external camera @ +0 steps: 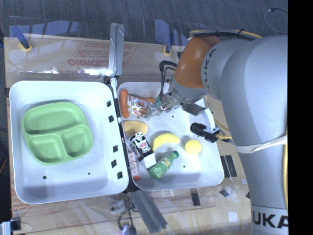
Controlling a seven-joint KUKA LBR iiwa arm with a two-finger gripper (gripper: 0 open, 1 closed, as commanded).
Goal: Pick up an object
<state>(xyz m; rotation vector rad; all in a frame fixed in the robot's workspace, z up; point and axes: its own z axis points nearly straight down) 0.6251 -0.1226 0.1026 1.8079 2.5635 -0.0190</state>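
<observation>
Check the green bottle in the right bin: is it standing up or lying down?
Lying down. The green bottle rests on its side on the floor of the right bin, slanted, its cap end toward the banana.

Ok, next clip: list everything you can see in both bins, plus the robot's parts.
White plastic left bin: 1, white, left half of bench.
Green divided plate: 1, light green, in left bin.
White plastic right bin: 1, white, right of the first.
Orange hot dog toy: 1, orange, right bin's far left corner.
Yellow banana: 1, yellow, right bin's middle.
Yellow lemon: 1, yellow, right of banana.
Green bottle: 1, green, right bin's near side.
Black-and-white carton: 1, left of banana.
Gripper: 1, grey, low over right bin's far side.
</observation>
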